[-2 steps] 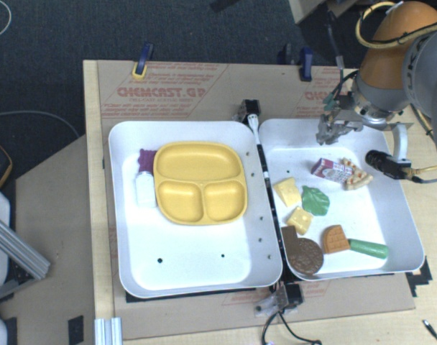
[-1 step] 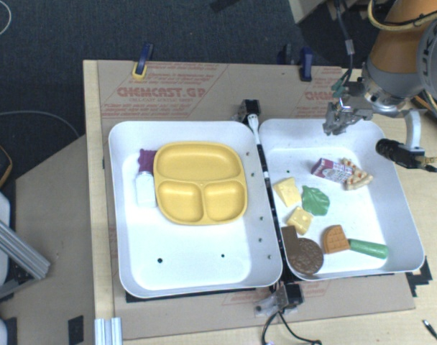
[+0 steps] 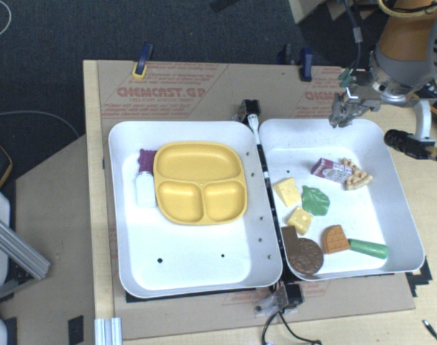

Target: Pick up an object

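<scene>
Above the right bin's (image 3: 394, 164) far rim, the claw (image 3: 341, 118) hangs with nothing in it; its spread I cannot tell. Nearest is the wrapper (image 3: 332, 169), just toward the camera, long axis running left-right across the bin.

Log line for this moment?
pincer: above right bin far rim | grasp: none seen | nearest: wrapped snack | yellow tray: left bin
</scene>
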`<state>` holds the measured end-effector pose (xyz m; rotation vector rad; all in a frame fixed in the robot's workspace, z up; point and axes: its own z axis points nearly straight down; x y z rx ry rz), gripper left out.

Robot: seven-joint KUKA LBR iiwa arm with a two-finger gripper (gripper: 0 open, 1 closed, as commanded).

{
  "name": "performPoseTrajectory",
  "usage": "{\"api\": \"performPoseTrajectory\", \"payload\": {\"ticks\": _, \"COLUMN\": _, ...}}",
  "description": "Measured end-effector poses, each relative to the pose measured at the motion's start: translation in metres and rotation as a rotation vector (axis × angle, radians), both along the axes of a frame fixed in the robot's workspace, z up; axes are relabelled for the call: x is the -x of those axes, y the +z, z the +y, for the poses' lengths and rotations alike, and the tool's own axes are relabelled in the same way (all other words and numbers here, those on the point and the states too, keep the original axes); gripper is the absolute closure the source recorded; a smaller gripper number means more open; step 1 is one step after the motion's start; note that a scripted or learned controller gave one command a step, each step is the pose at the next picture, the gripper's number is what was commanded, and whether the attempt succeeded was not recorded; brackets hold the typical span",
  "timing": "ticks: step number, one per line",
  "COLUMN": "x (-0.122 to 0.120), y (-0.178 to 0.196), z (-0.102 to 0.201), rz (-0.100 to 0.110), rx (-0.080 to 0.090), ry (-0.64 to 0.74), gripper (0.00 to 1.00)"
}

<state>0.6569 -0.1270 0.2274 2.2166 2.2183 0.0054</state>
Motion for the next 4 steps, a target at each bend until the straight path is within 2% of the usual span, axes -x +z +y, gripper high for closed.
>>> {"api": "performPoseTrajectory", "payload": {"ticks": 2, "x": 0.09, "y": 0.012, "z": 0.057, "rz": 0.011, "rx": -0.004, "ry": 0.001, "gripper": 1.0}}
{"api": "performPoseTrajectory", "payload": {"ticks": 3, "x": 0.129, "y": -0.004, "z": 0.079, "rz": 0.012, "rx": -0.004, "ry": 0.0, "gripper": 1.0}}
{"api": "performPoseTrajectory", "payload": {"ticks": 4, "x": 0.149, "y": -0.013, "z": 0.099, "rz": 0.011, "rx": -0.004, "ry": 0.001, "gripper": 1.0}}
